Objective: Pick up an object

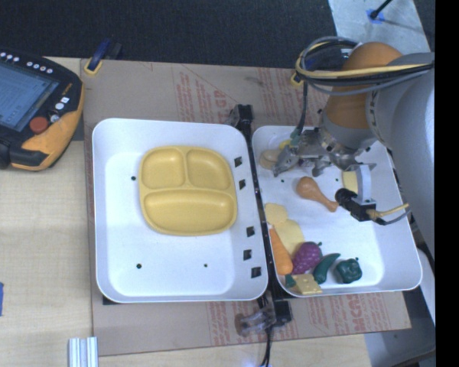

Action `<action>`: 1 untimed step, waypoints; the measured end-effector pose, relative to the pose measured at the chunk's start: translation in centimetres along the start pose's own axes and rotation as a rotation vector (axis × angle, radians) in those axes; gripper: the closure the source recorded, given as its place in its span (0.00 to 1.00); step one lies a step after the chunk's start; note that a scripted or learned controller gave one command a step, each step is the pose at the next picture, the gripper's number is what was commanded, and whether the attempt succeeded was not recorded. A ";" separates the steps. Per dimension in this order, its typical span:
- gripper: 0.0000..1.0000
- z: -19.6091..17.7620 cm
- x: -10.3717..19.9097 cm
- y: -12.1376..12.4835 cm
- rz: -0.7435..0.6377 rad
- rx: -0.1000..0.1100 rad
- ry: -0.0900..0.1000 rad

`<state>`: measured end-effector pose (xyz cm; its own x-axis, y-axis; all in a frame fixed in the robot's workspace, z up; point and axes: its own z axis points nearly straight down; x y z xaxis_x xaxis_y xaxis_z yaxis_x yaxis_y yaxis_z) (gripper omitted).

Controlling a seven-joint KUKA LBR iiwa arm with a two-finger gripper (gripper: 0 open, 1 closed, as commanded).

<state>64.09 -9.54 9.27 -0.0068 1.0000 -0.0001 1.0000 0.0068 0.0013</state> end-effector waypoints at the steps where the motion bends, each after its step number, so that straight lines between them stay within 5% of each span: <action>1: 0.00 0.1 -2.4 -3.8 0.006 0.009 -0.001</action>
<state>60.34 -11.97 9.16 -0.0013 1.0000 -0.0011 1.0000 0.0013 -0.0073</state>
